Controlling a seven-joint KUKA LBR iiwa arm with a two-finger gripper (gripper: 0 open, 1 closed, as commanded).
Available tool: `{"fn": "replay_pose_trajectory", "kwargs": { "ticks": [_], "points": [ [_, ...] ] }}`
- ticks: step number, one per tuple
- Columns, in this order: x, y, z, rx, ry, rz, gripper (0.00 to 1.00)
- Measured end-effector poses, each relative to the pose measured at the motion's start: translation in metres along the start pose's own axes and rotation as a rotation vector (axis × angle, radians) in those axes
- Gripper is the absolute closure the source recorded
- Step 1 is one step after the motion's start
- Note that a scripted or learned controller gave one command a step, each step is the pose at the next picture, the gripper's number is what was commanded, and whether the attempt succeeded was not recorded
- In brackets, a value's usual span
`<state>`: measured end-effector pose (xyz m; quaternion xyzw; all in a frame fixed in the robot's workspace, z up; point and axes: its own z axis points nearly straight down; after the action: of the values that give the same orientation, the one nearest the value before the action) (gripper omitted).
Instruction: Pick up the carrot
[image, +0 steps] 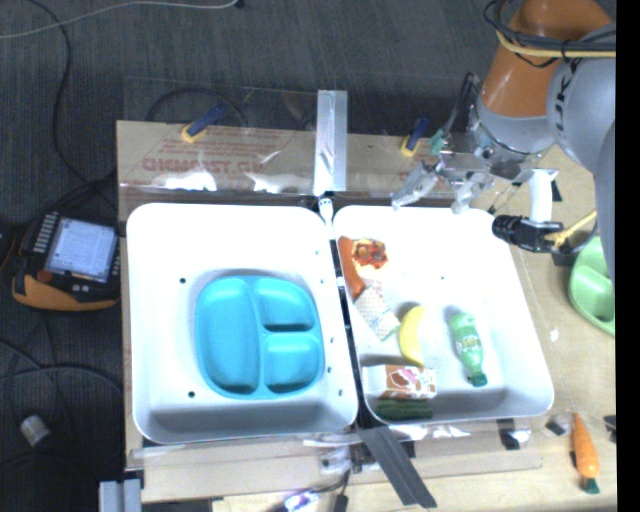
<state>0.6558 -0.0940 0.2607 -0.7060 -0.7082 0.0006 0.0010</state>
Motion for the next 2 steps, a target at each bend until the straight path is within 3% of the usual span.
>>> {"fn": "replay_pose_trajectory", "kwargs": {
  "ticks": [1, 2],
  "points": [
    [0.0014, 0.0003, -0.0083, 0.002, 0.001, -0.003, 1.00],
    [0.0014, 0.0003, -0.0083, 0.002, 0.001, -0.003, 0.00]
  ]
}}
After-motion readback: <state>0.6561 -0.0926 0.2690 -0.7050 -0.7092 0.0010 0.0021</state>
